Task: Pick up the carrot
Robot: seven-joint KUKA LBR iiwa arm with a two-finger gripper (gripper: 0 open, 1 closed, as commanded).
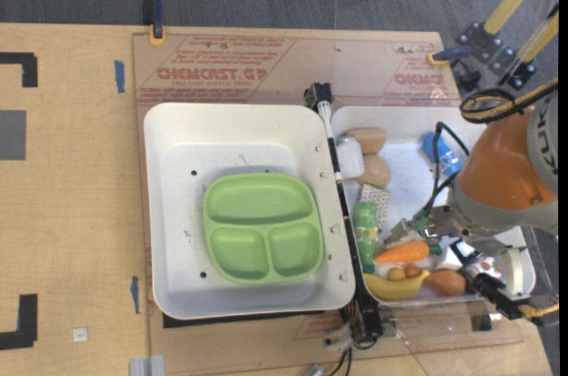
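Observation:
The orange carrot [401,253] lies on its side in the right bin [404,160], near the front, just above a yellow banana [395,284]. My gripper [417,233] hangs directly over the carrot's right end, very close to it or touching it. The arm's grey wrist and orange band cover the bin's right part.
The right bin also holds two tan rolls [366,139], a green packet [366,222], a blue item [444,149] and a brown-orange piece of food [446,281]. A green divided plate [263,226] sits in the left bin [177,188].

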